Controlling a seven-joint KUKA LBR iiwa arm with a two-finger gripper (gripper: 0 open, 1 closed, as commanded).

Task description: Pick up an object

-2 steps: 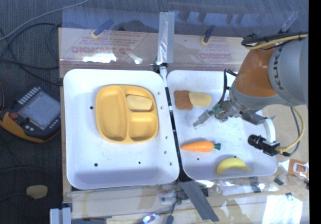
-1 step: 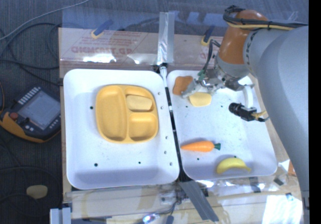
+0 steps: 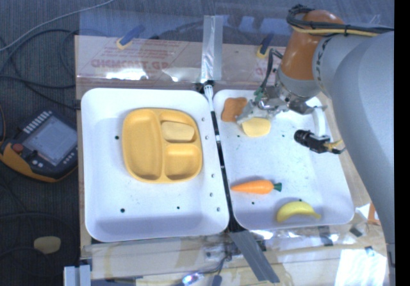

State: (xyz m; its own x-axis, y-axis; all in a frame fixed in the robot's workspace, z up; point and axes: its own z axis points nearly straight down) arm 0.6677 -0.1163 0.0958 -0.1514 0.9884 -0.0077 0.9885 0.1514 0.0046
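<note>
Four loose items lie in the right bin (image 3: 333, 179), spread apart, so each can likely be approached singly. The gripper (image 3: 264, 102) is low in that bin's upper left corner, right of centre frame, at the upper edge of a pale yellow piece (image 3: 256, 127) with a brown piece (image 3: 232, 108) just to its left; this is probably its target. Whether it grips anything I cannot tell. The yellow piece is roundish, slightly wider left-right. The carrot (image 3: 251, 186) lies horizontal, leaves pointing right. A banana (image 3: 296, 211) sits lower right. A tray (image 3: 162, 144) fills the left bin (image 3: 102, 201).
</note>
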